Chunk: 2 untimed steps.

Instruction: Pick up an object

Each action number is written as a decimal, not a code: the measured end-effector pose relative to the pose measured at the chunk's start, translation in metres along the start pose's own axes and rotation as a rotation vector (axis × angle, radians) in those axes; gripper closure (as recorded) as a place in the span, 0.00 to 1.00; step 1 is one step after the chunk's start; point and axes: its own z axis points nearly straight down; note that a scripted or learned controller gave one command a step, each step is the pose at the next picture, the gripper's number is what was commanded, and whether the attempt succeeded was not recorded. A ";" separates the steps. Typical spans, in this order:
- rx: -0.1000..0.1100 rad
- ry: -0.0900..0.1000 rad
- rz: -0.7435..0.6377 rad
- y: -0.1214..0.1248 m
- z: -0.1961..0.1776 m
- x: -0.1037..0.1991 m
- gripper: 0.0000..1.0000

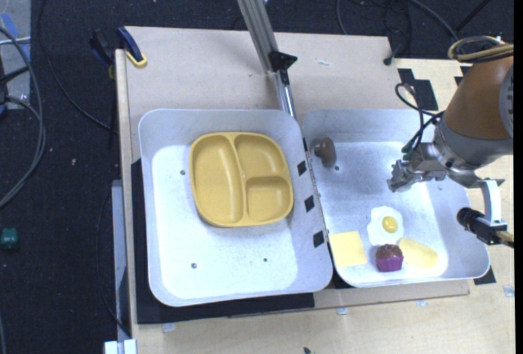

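In the right bin point(359, 164) lie a brown rounded object point(325, 150) near the back left corner, a fried egg point(386, 224), a purple object point(389, 257), a yellow cheese square point(348, 248) and a pale yellow piece point(422, 253). My gripper point(406, 174) hangs over the right part of this bin, above and right of the egg. I see nothing between its fingers, and their gap is too small to judge.
The left bin point(163, 262) holds a yellow divided plate point(242, 179). A slanted metal pole point(253, 9) rises behind the bins. Black clips point(311, 203) sit along the edge between the two bins.
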 end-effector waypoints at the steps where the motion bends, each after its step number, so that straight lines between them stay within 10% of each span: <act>1: -0.002 -0.001 0.000 0.002 -0.053 0.000 1.00; 2: 0.002 0.003 -0.005 0.009 -0.064 0.044 1.00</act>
